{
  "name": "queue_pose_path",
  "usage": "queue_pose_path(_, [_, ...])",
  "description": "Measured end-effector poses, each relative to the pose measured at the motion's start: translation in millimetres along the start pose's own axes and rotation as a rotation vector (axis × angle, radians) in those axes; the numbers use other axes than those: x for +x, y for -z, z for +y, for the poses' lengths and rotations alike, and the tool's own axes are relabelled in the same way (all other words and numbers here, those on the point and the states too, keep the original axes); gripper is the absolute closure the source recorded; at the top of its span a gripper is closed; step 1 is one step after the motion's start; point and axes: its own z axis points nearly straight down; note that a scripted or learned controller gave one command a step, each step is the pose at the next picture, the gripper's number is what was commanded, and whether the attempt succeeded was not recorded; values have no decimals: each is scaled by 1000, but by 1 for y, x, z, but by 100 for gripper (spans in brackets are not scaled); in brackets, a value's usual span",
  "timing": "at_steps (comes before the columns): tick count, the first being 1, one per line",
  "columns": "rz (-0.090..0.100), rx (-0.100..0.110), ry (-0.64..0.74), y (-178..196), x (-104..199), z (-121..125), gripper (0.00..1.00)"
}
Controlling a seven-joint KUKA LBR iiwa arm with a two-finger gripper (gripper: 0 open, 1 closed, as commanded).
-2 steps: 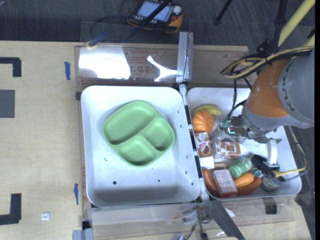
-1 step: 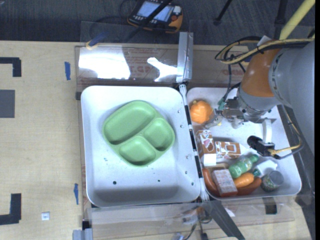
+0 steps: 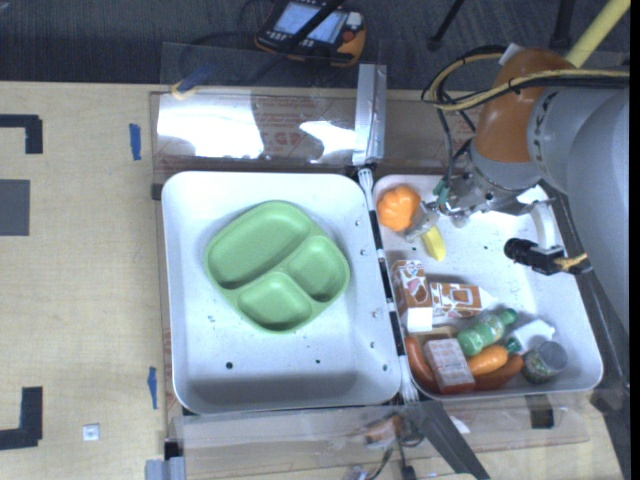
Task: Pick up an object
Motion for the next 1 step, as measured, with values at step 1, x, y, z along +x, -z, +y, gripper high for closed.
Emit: queue_pose_path(1, [-3,-9,1,11,1,2,100])
